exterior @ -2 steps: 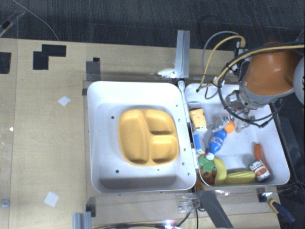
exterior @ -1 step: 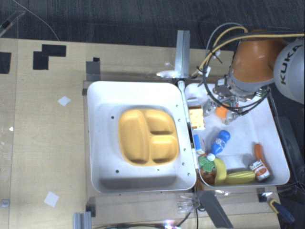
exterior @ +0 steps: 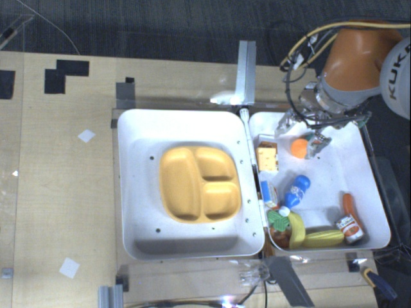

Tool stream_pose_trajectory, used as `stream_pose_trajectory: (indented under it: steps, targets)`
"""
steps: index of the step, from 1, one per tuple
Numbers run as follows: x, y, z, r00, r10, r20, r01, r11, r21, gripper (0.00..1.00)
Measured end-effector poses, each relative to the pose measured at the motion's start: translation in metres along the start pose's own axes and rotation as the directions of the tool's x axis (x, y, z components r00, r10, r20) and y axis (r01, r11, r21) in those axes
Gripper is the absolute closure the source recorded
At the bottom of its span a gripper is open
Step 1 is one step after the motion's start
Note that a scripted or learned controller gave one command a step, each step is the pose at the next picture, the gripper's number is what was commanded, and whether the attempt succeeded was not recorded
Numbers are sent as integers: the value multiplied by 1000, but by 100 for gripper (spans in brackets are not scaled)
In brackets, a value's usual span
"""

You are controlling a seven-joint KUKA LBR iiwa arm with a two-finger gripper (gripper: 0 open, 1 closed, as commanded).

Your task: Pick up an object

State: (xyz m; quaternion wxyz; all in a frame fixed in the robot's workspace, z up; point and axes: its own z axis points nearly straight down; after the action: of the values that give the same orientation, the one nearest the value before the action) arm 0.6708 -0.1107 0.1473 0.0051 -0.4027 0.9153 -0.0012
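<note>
We see the hand (exterior: 304,132) low over the far end of the right bin (exterior: 376,191), fingers straddling or just beside a small orange ball (exterior: 299,148); we cannot tell how far open it is or whether it has hold of anything. We judge the ball the likely target. To do this well: centre the hand over it before closing, since it can roll. Yellow cracker block (exterior: 267,157) sits just beside it, blue bottle (exterior: 295,192) near, banana (exterior: 316,237) at the near end. Left bin holds 1 yellow tray (exterior: 198,183)
</note>
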Motion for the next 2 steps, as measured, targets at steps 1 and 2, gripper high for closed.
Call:
stream_pose_trajectory:
  steps: [1, 2]
  targets:
    - [17, 7, 41, 862, 507, -4, -507, 862, -1, 0]
    - [17, 32, 21, 636, 772, -3, -772, 636, 1, 0]
